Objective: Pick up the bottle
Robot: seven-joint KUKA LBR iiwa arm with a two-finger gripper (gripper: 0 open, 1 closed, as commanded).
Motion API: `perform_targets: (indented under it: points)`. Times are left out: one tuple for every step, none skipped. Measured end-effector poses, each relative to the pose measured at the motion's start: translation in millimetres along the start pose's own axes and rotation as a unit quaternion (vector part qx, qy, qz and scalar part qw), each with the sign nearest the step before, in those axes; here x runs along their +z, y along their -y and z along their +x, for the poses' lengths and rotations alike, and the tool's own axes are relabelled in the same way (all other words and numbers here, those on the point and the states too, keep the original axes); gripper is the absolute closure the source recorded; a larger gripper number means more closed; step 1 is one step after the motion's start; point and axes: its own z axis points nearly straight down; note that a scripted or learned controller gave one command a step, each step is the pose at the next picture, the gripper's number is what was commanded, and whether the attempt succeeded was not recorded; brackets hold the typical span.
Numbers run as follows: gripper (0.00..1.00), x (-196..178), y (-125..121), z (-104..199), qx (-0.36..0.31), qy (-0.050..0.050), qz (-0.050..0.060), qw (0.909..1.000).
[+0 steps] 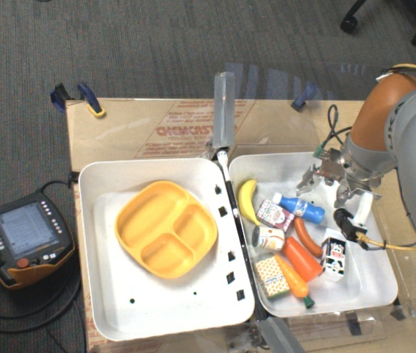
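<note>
Two white bins side by side: left bin (98,271) holds a yellow divided plate (166,229). In right bin (373,289), gripper (338,190) hovers w/ fingers spread, holding nothing. Blue bottle (301,209) lies just left of it, beside a banana (247,200) & carrot (293,276).

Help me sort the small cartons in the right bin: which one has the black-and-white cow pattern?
The milk carton at the cluster's right end, beside the sausage; the other cartons are pink-purple and checkered.

We see a bulky grey arm (412,134) with a rounded orange band (378,112), black cables looping near its metal-and-white hand (338,186).
</note>
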Motion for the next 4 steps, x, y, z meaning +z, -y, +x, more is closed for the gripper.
perform_targets:
  points:
    - [0.0, 0.5, 11.4, 54.7, 0.123, 0.0, 0.001, 0.9924]
    - [0.0, -78.8, 55.1, 151.6, 0.276, 0.001, 0.001, 0.961]
    - [0.0, -77.9, 97.3, 196.0, 0.376, 0.002, 0.002, 0.9264]
    - [0.0, -78.2, 122.1, 252.5, 0.439, 0.0, 0.001, 0.8984]
